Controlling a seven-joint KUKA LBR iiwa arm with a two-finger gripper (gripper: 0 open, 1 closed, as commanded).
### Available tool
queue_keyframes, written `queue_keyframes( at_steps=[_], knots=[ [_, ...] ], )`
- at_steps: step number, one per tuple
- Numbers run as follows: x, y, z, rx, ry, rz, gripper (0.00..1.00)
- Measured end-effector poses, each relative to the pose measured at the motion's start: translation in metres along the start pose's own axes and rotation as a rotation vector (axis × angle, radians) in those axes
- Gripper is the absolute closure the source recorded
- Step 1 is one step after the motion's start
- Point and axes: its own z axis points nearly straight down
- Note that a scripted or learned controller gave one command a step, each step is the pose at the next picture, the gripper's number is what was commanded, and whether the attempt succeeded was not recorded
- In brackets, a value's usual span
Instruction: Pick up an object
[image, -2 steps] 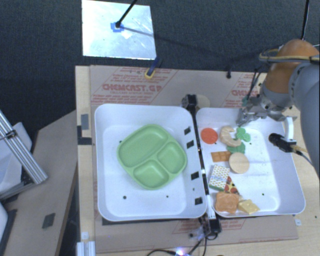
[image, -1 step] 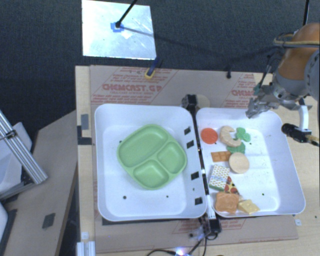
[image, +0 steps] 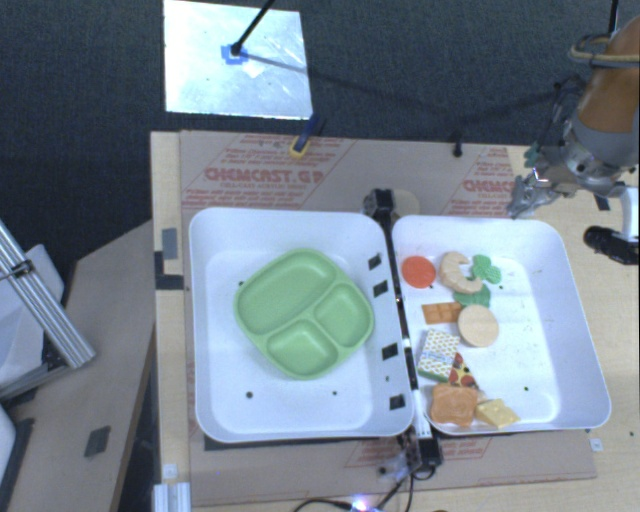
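The pincer (image: 522, 196) hangs above the far right corner of the right bin (image: 560, 300), outside its rim; how far it is spread cannot be told. It grips nothing. The toy foods (image: 458, 335) cluster along that bin's left side, stretching far edge to near edge. The green plate (image: 304, 313) lies in the left bin (image: 215, 330).

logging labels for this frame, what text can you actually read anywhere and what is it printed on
"CHEMCAST G P": red print on the brown board under the bins, readable above the left bin.
A second red print on the same board above the right bin, near the gripper: cut off, seemingly the same word, not readable in full.
Toy food pieces: no legible text.
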Motion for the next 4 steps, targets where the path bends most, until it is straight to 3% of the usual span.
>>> queue_keyframes(
  at_steps=[3,4],
  knots=[
    [0.152,-0.022,0.002,0.003,0.001,-0.002,1.00],
    [0.203,-0.019,-0.012,0.002,0.002,-0.003,1.00]
  ],
)
